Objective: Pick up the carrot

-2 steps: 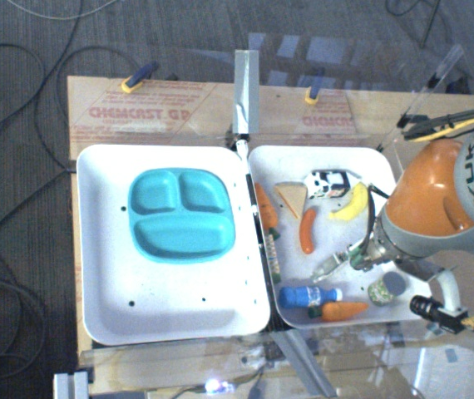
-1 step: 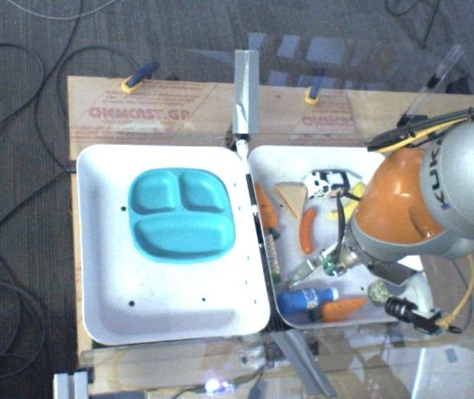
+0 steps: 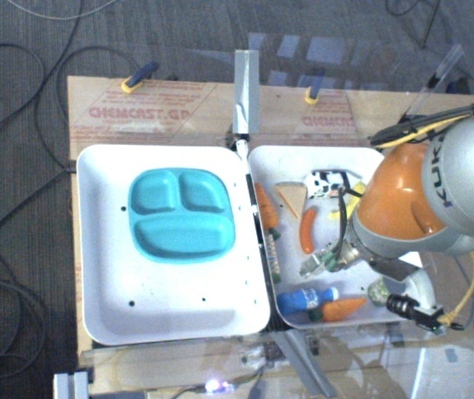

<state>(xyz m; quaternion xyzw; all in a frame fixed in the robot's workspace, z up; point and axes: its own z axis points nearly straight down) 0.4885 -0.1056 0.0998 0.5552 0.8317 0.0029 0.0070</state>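
Note:
An orange carrot [image 3: 343, 308] with a dark green end lies near the front wall of the right bin [image 3: 362, 153], next to a blue bottle [image 3: 306, 298]. My gripper [image 3: 320, 263] hangs low over the middle of that bin, a little behind and to the left of the carrot and apart from it. The grey arm with its orange band [image 3: 395, 202] covers the bin's right half. Nothing is seen held in the gripper.
A long orange piece [image 3: 264, 208] lies along the right bin's left wall, and an orange-red stick [image 3: 307, 229] lies beside a beige wedge [image 3: 291, 196]. A black-and-white item [image 3: 328, 181] sits at the back. The left bin [image 3: 104, 298] holds a blue compartment plate [image 3: 182, 214].

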